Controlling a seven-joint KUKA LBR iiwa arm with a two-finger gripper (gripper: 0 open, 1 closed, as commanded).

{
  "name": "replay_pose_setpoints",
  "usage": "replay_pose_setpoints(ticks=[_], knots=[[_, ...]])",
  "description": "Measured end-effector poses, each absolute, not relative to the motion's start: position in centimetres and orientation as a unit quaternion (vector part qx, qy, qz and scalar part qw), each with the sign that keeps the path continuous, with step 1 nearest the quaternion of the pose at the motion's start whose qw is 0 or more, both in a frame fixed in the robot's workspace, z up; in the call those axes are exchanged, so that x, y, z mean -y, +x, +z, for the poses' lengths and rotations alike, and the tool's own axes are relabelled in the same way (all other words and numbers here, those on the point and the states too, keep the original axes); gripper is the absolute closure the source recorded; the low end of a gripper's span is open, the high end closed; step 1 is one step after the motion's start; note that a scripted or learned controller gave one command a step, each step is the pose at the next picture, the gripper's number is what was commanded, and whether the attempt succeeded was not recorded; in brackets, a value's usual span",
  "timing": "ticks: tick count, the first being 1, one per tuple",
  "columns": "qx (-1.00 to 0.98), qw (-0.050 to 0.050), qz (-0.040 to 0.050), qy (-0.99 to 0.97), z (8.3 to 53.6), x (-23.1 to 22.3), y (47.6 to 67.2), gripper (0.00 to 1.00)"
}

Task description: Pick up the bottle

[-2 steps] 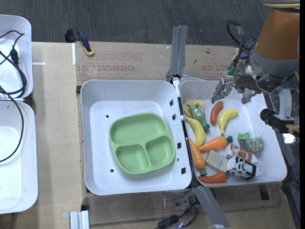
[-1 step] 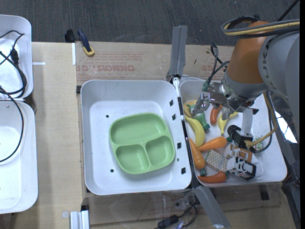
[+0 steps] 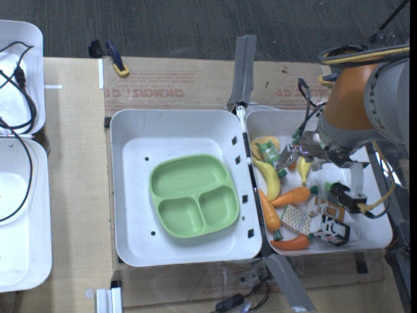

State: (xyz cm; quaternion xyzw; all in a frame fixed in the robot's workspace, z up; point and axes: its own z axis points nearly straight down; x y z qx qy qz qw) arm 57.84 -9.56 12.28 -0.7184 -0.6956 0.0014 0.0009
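A small green bottle (image 3: 266, 150) lies at the upper left of the right bin (image 3: 381, 237), resting against a yellow banana (image 3: 271, 178). My gripper (image 3: 291, 154) hangs low inside that bin, just right of the bottle and very close to it. I cannot tell whether it touches the bottle. The grey arm with its orange band (image 3: 348, 103) comes in from the right and hides the bin's upper right part.
The right bin also holds a small banana (image 3: 303, 169), two carrots (image 3: 293, 196), a red-orange vegetable (image 3: 291, 242), a patterned packet (image 3: 296, 221) and a black-and-white item (image 3: 333, 230). The left bin (image 3: 130, 240) holds a green divided plate (image 3: 193, 194). A metal divider (image 3: 245, 77) stands between the bins.
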Motion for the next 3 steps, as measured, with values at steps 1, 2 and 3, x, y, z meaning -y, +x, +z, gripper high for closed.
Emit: replay_pose_setpoints(ticks=[1, 2, 3], knots=[[0.615, 0.002, 0.0016, -0.789, 14.1, 9.7, 53.0, 0.0], [0.574, 0.0, 0.0011, -0.819, 16.4, 15.9, 58.8, 0.0], [0.615, 0.001, 0.0014, -0.788, 19.1, 4.9, 57.5, 0.0]])
